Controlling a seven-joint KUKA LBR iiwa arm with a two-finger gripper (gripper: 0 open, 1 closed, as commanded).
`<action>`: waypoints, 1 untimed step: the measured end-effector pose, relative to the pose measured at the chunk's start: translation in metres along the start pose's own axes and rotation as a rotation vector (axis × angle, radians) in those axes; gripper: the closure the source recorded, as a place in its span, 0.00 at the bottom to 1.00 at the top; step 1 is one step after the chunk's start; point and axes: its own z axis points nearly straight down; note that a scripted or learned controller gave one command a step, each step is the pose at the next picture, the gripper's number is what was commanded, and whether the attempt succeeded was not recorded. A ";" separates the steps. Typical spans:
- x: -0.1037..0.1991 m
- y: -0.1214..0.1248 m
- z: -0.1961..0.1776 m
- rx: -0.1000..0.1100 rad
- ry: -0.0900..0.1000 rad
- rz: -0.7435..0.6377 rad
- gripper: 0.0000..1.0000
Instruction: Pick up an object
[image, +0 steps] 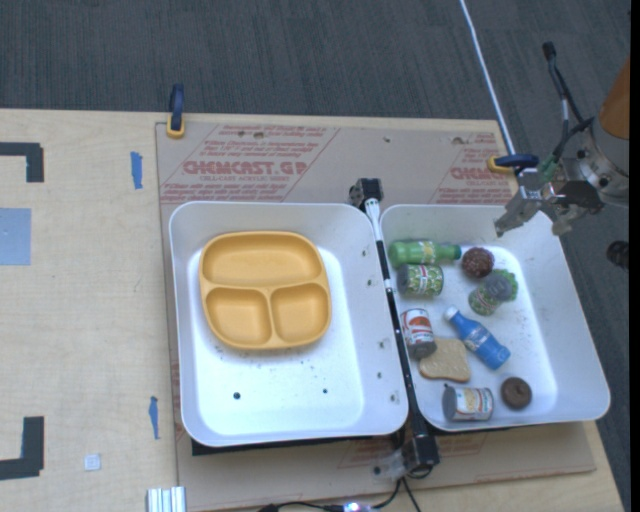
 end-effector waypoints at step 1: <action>-0.031 0.012 0.138 0.003 0.001 0.001 0.00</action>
